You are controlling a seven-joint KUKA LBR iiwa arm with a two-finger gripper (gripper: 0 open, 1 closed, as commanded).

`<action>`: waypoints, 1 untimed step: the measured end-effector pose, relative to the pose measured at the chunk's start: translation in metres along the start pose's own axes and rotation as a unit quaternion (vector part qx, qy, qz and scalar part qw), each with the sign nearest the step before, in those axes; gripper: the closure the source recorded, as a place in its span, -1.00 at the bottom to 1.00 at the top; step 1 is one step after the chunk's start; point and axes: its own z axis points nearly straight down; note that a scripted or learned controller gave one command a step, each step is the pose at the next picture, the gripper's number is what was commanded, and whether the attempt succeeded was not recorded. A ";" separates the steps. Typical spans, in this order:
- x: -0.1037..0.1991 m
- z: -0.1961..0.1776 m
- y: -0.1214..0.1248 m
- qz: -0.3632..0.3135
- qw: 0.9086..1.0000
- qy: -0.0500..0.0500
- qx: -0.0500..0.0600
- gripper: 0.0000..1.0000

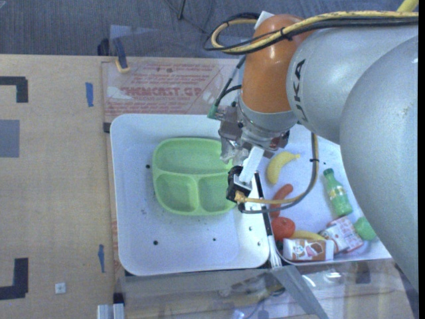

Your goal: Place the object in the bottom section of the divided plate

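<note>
- Gripper [229, 157]: below the orange-banded wrist, poised over the plate's right rim; wide or narrow cannot be told, nor whether it holds anything.
- Divided plate [176, 178]: green, three sections, in the left white bin [133, 205]; lies under the gripper and stretches to its view-left.
- Object to be placed: cannot tell which item it is.
- Banana [280, 167]: just view-right of the gripper, in the right bin [302, 135].
- Red pepper [283, 192]: near, right of and below the gripper.
- Tomato [283, 228]: further below the gripper, beside the pepper.
- Green bottle [337, 193]: well to the gripper's right.
- Cartons [309, 249]: two, far below-right.
</note>
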 end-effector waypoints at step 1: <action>0.045 -0.040 -0.083 0.055 0.998 0.000 0.000 1.00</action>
